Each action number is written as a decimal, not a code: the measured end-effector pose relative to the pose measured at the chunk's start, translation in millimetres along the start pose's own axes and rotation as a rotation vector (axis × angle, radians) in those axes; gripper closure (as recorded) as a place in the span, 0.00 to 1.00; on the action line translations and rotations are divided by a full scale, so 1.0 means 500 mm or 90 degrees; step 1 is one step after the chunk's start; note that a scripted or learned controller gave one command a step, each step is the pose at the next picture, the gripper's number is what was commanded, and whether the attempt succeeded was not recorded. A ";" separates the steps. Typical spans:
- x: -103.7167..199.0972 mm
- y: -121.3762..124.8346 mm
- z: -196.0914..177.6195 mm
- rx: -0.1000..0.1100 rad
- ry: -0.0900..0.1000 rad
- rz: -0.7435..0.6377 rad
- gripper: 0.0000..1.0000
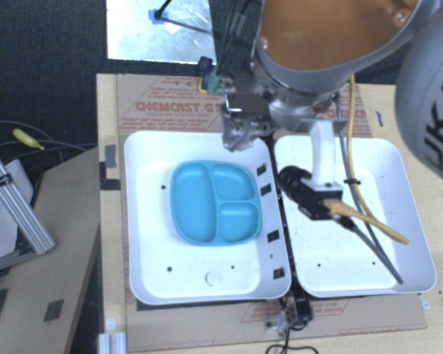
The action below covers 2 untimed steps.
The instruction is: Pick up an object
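While I hang over the back edge of the left bin (144,198), the blue divided plate (214,201) lies flat in its middle, just below my gripper (240,135). Can't tell how my jaws stand, too blurry. Flat plates are awkward, so I'd come down over its raised rim, not the middle. The right bin (406,220) just has my cables over it.

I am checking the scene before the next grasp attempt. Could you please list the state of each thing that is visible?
Blue divided plate: flat and upright in the left bin, compartments bare.
Gripper: above the far edge of the left bin, near the divider between the bins, apart from the plate.
Right bin: black-and-white camera mount and cables hang over it.
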State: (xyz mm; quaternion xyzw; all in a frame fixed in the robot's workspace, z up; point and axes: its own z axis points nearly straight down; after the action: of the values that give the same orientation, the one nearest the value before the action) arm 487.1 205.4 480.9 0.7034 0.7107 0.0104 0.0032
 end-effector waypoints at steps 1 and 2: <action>-0.006 0.000 -0.003 0.009 -0.004 0.000 1.00; -0.005 0.001 -0.024 0.008 -0.004 -0.004 1.00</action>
State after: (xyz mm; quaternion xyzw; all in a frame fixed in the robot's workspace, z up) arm 487.5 202.8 493.1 0.7014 0.7128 0.0040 0.0009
